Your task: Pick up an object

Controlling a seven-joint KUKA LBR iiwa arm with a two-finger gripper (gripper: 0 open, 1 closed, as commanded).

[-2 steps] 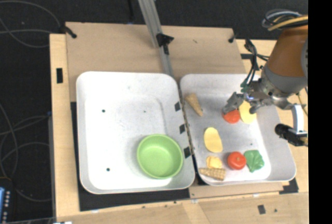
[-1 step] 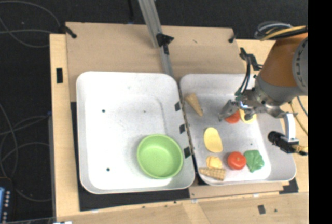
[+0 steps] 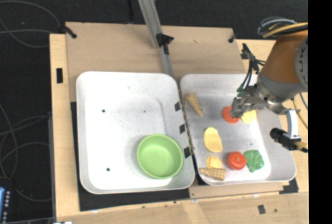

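Two white bins on my table, listed near to far. Near edge of right bin (image 3: pixel 280 173): waffle cone (image 3: pixel 212 173), small yellow block (image 3: pixel 213 162), red tomato (image 3: pixel 236 160), green leafy piece (image 3: pixel 253 160). Near part of left bin (image 3: pixel 93 114): green bowl (image 3: pixel 160 155). Mid right bin: yellow oval piece (image 3: pixel 212 139). Farther: red-orange piece (image 3: pixel 230 115) and pale yellow piece (image 3: pixel 249 116), with my tool (image 3: pixel 239 110) low between them; second cone (image 3: pixel 194 104) beyond. Tool state: I cannot tell. Step judged: descent onto the red-orange piece, nothing lifted yet. Next move calls for centring over one piece, closing, then a straight lift.
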